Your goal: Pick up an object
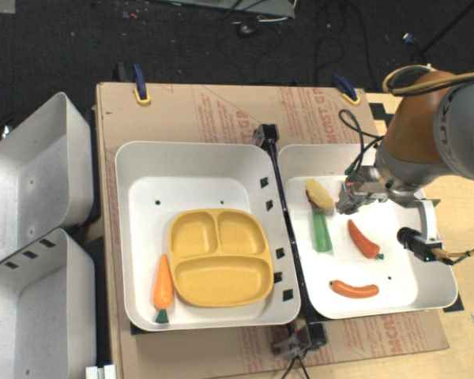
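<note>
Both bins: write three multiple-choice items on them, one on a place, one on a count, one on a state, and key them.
1. Where does the carrot lie?
A. left bin, beside the yellow tray
B. right bin
C. on the tray

2. How many items lie in the right bin?
A. two
B. four
C. six

3. How is the gripper placed?
A. above the left bin
B. above the right bin, near the corn
C. outside both bins

Key: 1 A, it lies along the tray's left edge; 2 B, corn, green stick, red pepper, sausage; 3 B, it hangs just right of the corn.

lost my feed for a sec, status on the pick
Gripper low over right bin, beside corn cob, nothing seen held. Green stick, red pepper, sausage lie loose. Nothing blocking.
</note>
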`<action>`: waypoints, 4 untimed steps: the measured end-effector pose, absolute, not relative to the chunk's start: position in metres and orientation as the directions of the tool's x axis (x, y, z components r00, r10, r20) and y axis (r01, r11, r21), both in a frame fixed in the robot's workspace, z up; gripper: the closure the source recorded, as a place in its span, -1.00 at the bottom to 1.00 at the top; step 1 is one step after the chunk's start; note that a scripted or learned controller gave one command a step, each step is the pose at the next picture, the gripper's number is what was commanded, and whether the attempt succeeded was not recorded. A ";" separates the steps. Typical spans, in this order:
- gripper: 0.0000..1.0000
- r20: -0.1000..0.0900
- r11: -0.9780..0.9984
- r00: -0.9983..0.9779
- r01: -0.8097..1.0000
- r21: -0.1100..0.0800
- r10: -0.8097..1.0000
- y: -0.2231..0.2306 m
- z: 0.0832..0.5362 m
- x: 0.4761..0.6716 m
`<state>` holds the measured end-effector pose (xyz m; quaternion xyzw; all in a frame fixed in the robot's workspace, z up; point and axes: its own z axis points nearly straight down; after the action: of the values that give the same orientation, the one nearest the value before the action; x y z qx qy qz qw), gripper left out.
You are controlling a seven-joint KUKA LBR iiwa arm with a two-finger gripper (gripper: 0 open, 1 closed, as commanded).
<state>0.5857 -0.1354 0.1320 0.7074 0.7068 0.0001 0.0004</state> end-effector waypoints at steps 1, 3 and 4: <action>1.00 0.000 0.003 -0.003 1.000 0.003 1.000 -0.129 0.177 0.584; 1.00 -0.001 0.003 -0.003 1.000 0.002 1.000 -0.126 0.244 0.589; 1.00 0.001 0.008 -0.008 1.000 -0.001 1.000 -0.063 0.244 0.580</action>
<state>0.5796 -0.0628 0.2444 0.7044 0.7098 0.0001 -0.0009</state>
